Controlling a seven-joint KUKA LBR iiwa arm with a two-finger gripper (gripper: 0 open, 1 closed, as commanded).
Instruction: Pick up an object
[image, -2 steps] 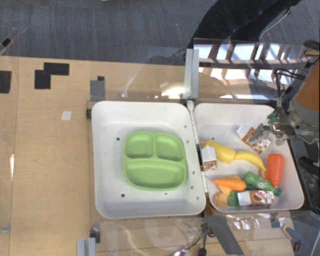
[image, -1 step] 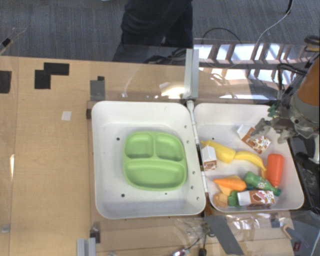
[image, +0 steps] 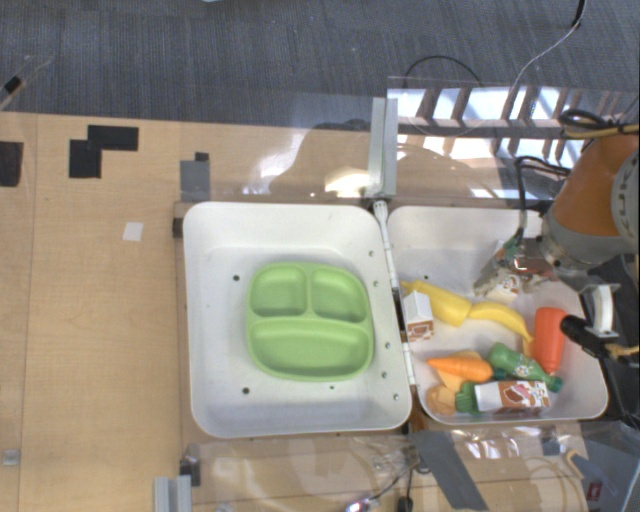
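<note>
Wood bench (image: 90, 330); smooth green tray (image: 309, 321).

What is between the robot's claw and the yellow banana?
Nothing visible. The gripper sits in the right bin just above the banana, with bare white floor between them. The orange carrot lies off to the right.

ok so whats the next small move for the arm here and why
Probably a short descent onto the banana. The pincer hovers in the right bin just above that banana's upper edge, with nothing seen between its fingers. The banana lies fairly open there, while the carrot, bottle and orange-red piece crowd the bin's near corner, so it looks like the easiest pick.
</note>
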